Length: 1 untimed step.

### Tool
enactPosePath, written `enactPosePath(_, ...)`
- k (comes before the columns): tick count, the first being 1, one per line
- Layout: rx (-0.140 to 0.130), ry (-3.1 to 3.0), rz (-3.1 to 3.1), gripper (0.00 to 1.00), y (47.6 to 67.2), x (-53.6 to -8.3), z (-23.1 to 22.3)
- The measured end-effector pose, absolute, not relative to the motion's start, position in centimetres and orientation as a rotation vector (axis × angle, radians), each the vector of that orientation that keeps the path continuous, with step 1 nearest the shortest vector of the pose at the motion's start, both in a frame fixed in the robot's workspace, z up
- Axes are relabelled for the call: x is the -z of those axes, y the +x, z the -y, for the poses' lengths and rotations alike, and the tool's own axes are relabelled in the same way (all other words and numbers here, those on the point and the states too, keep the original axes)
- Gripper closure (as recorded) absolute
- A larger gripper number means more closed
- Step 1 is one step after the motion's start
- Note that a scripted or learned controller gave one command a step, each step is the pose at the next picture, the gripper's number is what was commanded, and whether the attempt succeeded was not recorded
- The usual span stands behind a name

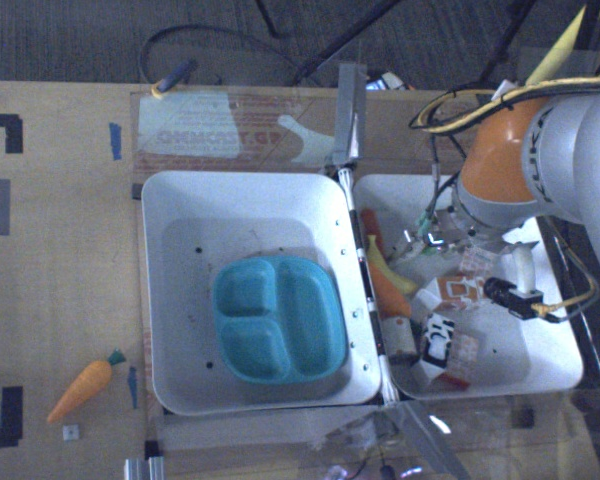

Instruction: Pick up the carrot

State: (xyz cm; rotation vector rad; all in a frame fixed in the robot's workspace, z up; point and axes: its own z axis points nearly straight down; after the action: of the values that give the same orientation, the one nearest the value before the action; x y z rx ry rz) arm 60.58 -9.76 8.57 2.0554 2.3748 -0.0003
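Pincer (432,236): low over right bin (560,368), under orange wrist band; opening hidden, cannot tell; nothing seen between its tips.
Carrot (80,390): far to the left and lower than pincer, outside both bins, lying on bench (60,268), green top turned up-right.
Left bin (170,218): left of pincer, holding blue divided tray (278,318).
Long orange piece (388,293): just below-left of pincer, against divider wall, beside yellow banana (385,268).
Small packets (450,343): below pincer, in a loose heap.

A lab: taped bench (60,298) (tripod legs (280,18), cables (190,43)).
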Motion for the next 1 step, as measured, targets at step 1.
enactPosePath(1, -0.004, 2.572, -1.810, 0.00, 58.13, -8.59, 10.30)
